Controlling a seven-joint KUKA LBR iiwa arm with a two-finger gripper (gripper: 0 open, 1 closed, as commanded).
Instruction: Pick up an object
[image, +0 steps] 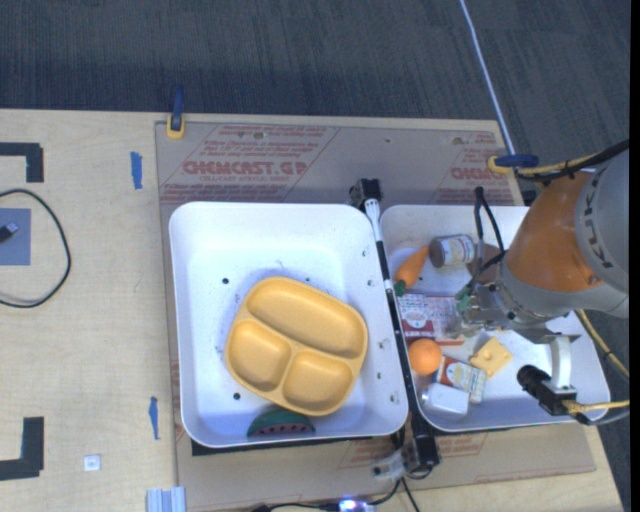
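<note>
Starting at the left bin (190, 300): a big yellow divided plate (296, 344) lies flat across its floor, and a watermelon-slice toy (282, 424) peeks out just beyond the plate's near edge, against the bin wall. Nothing of the arm is over there.

Across the divider into the right bin (590, 395), and here's the clutter. Take the orange ball (424, 356) as our landmark, sitting close to the divider. Behind it, a carrot-shaped toy (411, 266) leans at the wall; between the two lies a red-and-white printed packet (416, 315). Further back and to the right, a small tin can (452, 250) on its side. Just in front of the ball, a white block (447, 399) and a little orange-topped carton (465, 377); to the ball's right, a yellow cheese wedge (491, 355).

Now the gripper (478, 312) hangs right of and slightly behind the ball, low over the packet's edge, wrist bulk hiding the fingers, so how far they're spread, or whether anything is caught, I can't tell.

Best play, I'd judge: pick a target with air around it. The ball is crowded by carton and block, so descend straight, fingers straddling it, and avoid nudging neighbours. The flat packet looks a poor bet.
</note>
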